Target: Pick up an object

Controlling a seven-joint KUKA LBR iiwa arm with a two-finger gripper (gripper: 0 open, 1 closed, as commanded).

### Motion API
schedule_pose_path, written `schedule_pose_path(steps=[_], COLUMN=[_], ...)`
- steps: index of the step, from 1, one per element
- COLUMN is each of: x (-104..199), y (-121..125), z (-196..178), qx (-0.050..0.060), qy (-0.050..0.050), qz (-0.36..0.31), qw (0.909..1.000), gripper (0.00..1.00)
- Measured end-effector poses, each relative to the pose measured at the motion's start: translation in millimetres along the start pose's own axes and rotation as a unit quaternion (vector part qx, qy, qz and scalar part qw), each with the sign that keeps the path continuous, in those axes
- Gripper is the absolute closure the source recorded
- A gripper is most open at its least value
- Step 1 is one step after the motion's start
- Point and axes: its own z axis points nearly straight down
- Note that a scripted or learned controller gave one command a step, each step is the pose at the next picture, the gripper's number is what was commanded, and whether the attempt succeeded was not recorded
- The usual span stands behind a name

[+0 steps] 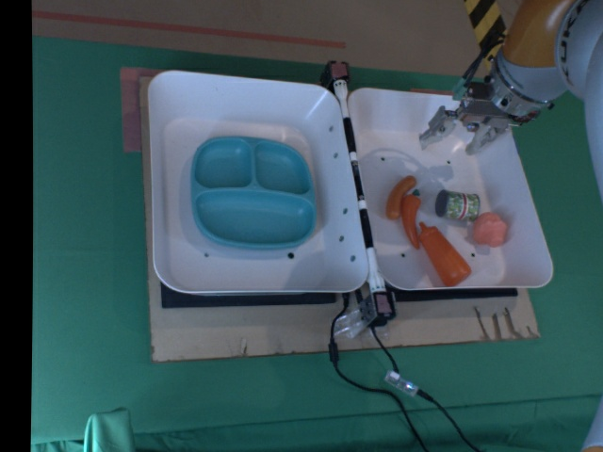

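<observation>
my claw [464,135] hangs open and empty, seemingly above the right bin [528,252], so next i descend onto the small jar [458,205].

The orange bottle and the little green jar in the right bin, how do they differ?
The orange bottle is long and tapered; the green jar is short and stubby. The bottle is plain orange; the jar is dark green with a pale label. The bottle lies nearer the bin's front edge, the jar behind it. Both lie on their sides in the right bin.
</observation>
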Motion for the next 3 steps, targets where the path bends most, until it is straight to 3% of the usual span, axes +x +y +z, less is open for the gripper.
schedule_pose_path(steps=[1, 2, 3], x=[42.7, 41.1, 41.1], y=[-63.2, -61.5, -61.5], z=[51.0, 41.6, 41.6], qx=[-0.003, -0.005, -0.005], qy=[0.000, -0.001, -0.001], qz=[0.000, 0.002, 0.002], qw=[1.0000, 1.0000, 1.0000], gripper=[0.00, 1.00, 0.00])
